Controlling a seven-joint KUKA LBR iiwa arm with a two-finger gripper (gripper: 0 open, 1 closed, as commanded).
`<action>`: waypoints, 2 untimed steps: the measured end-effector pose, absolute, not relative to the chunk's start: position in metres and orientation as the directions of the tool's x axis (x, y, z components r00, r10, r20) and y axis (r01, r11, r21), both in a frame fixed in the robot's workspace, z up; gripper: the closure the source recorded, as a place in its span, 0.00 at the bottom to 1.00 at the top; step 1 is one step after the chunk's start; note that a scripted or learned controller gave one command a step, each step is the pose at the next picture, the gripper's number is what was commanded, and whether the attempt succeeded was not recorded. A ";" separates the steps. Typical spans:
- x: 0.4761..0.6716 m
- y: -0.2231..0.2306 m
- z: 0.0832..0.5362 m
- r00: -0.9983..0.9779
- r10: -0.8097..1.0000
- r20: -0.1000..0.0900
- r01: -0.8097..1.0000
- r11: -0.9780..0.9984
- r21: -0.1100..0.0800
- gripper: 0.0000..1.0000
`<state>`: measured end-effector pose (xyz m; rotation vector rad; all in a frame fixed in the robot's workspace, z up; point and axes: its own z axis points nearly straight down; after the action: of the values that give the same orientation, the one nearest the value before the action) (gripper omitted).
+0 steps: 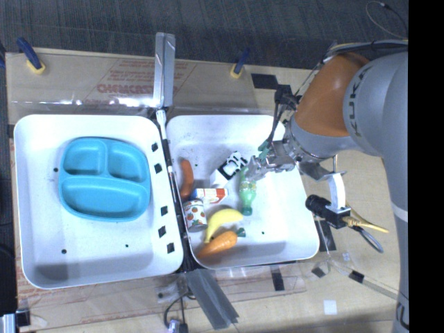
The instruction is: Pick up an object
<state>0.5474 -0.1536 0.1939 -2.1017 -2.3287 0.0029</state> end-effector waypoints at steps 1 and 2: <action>0.547 -0.154 0.194 -0.102 0.995 0.002 0.995 0.102 -0.004 0.00; 0.590 -0.206 0.112 0.059 0.998 -0.002 0.998 -0.059 0.019 0.00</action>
<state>0.5903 -0.2062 0.1119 -2.2971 -2.1658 -0.0183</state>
